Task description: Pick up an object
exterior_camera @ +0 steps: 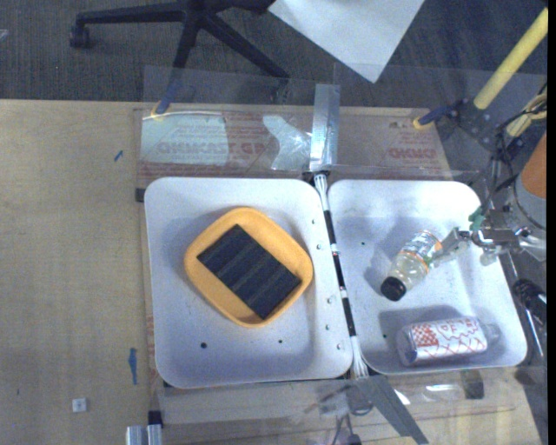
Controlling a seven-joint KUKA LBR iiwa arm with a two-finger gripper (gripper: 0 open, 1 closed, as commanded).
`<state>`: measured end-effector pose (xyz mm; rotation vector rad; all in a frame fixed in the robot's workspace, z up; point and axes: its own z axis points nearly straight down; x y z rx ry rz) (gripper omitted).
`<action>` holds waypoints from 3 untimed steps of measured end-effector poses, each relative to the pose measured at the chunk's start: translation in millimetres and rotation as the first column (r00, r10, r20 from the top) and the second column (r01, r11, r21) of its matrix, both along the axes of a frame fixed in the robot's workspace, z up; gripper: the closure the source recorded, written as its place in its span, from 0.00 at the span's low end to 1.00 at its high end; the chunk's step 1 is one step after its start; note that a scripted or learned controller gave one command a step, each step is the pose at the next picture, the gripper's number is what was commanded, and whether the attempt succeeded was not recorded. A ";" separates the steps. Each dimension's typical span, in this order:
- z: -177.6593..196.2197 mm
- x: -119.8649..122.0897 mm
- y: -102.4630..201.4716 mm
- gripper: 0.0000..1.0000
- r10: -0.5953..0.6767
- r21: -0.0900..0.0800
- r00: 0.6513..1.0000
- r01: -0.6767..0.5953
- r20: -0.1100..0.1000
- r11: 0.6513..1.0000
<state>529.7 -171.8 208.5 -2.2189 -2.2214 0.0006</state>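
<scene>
Right of frame centre, clear plastic bottle w/ dark cap lies in right white bin, long axis lower-left to upper-right. Gripper sits just upper-right; finger state cannot be told.

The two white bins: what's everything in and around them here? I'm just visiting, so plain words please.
White bins: two, side by side on the wooden bench.
Yellow dish: one, yellow with a dark ribbed panel on top, in the left bin.
Clear bottle: one, see-through with a black cap, lying on its side in the right bin.
Red-patterned tube: one, red and white, lying near the right bin's front edge.
Office chair base: one, black, on the floor behind the bench.
Paper sheet: one, white, at the top.
Gripper: one, grey metal, at the right bin's right rim beside the bottle.
</scene>
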 end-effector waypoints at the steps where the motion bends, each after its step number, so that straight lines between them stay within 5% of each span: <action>1: 10.0 0.8 -0.7 1.00 -0.001 -0.001 1.000 0.001 0.003 1.000; 2: 10.0 0.8 -0.7 0.00 -0.001 -0.001 1.000 0.001 0.003 1.000; 3: 30.0 16.6 2.1 0.00 -0.161 -0.003 0.987 0.161 0.004 0.987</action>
